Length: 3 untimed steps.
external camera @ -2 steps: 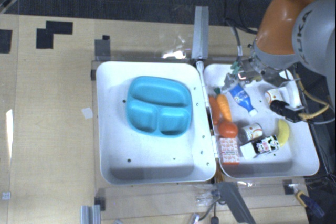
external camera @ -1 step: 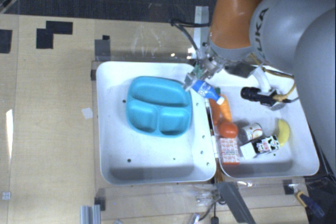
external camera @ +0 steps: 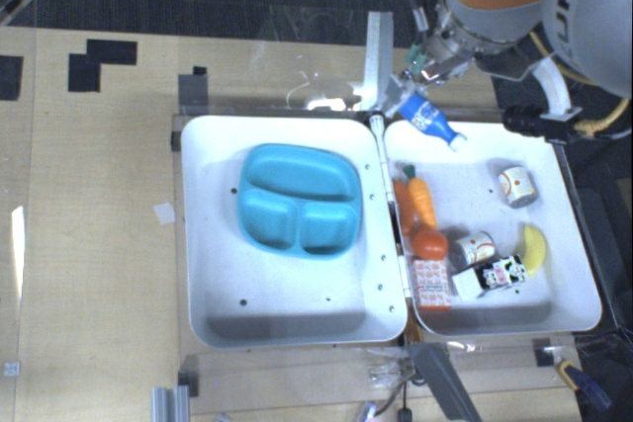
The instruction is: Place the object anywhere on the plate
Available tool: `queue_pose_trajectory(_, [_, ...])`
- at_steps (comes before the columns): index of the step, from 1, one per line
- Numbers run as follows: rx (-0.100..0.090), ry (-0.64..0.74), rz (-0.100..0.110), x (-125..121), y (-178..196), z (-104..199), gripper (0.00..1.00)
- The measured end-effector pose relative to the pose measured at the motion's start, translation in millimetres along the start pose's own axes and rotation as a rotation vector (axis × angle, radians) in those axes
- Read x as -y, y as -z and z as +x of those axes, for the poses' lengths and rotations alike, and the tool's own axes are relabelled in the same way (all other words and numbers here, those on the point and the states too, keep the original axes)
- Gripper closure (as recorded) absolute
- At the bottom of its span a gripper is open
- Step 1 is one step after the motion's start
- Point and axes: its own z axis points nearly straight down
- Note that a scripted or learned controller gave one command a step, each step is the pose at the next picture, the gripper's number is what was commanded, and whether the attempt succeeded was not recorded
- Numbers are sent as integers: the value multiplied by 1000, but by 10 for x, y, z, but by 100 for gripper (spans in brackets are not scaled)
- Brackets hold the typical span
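Observation:
A blue plate point(external camera: 297, 198) with three compartments lies in the left bin point(external camera: 213, 292). My gripper point(external camera: 413, 86) hangs over the far left corner of the right bin point(external camera: 569, 301), near the divider between the bins. It is shut on the base end of a blue bottle point(external camera: 425, 116). The bottle tilts down to the right, with its white cap lowest, and is lifted above the bin floor. It sits to the right of the plate and farther back.
The right bin holds a carrot point(external camera: 421, 201), a red tomato point(external camera: 429, 243), a red-and-white packet point(external camera: 429, 284), a small can point(external camera: 474, 249), a black-and-white carton point(external camera: 499, 274), a banana point(external camera: 534, 249) and a round tin point(external camera: 515, 184). A metal post point(external camera: 375, 54) stands just behind the divider.

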Motion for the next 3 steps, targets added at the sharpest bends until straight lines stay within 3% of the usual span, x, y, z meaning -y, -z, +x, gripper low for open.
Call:
queue_pose_trajectory(1, [0,-132,1,-82,-48,-49,100])
queue_pose_trajectory(2, [-1,-47,2,-635,-85,431,100])
queue_pose_trajectory(3, [-1,-47,1,-635,-82,431,0])
